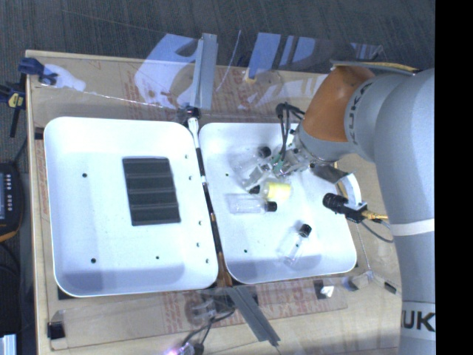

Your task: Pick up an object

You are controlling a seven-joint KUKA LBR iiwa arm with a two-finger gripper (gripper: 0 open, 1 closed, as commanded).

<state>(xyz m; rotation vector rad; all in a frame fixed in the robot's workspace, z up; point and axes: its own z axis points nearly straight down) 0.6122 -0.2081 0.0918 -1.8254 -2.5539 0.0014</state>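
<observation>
My gripper point(272, 168) reaches down into the right bin point(332, 261) from the right, its tip low among a cluster of small items. A yellow object point(279, 191) lies just below the tip, touching or nearly touching it. A clear bottle with a black cap point(250, 204) lies to the left of the yellow object. Another clear bottle with a black cap point(294, 244) lies nearer the front of the bin. A third clear item point(247, 160) sits just left of the tip, partly hidden by it.
The left bin point(74, 272) holds a flat black ridged block point(151, 191). A divider rail point(207, 205) runs between the bins. The grey arm with its orange band point(329, 113) hangs over the right bin's far right corner. Cables and a black connector point(336, 202) hang along the right rim.
</observation>
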